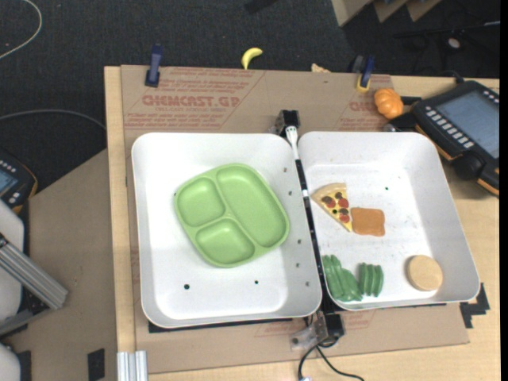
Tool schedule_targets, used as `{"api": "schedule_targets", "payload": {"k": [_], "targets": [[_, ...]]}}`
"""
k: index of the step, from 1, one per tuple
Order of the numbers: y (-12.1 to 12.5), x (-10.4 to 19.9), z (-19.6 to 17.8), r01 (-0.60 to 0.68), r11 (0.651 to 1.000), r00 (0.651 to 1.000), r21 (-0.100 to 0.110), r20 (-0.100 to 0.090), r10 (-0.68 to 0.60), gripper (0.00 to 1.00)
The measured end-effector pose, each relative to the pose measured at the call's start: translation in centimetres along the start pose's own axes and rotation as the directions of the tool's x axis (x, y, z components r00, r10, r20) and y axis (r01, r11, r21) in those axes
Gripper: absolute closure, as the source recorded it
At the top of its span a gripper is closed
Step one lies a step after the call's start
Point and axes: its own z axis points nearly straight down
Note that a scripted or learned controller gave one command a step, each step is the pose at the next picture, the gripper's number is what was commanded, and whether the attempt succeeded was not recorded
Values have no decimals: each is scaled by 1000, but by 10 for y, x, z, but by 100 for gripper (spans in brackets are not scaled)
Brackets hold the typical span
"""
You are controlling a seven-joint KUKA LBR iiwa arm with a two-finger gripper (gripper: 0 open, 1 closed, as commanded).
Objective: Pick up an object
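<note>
Cardboard-topped bench [198, 94], two white bins. Left bin [151, 213]: your green divided plate [230, 214], centre frame. Right bin [413, 165]: pizza slice [333, 203], brown patty [367, 221], green beans [352, 279], round cookie [424, 273] lower right. Gripper state: can't tell.

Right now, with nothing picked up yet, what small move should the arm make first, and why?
Probably move in above the round cookie in the right bin. It lies apart from the pizza slice and green beans, nearest the right side where the arm enters.
</note>
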Motion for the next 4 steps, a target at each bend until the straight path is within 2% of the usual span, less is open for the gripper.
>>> {"api": "schedule_targets", "payload": {"k": [1, 2, 4], "targets": [[-5, 18, 94, -3, 1000, 1000, 27, -18, 3, 100], [-3, 16, 77, -3, 1000, 1000, 12, -10, 3, 100], [-1, 15, 56, -2, 1000, 1000, 4, -5, 2, 100]]}}
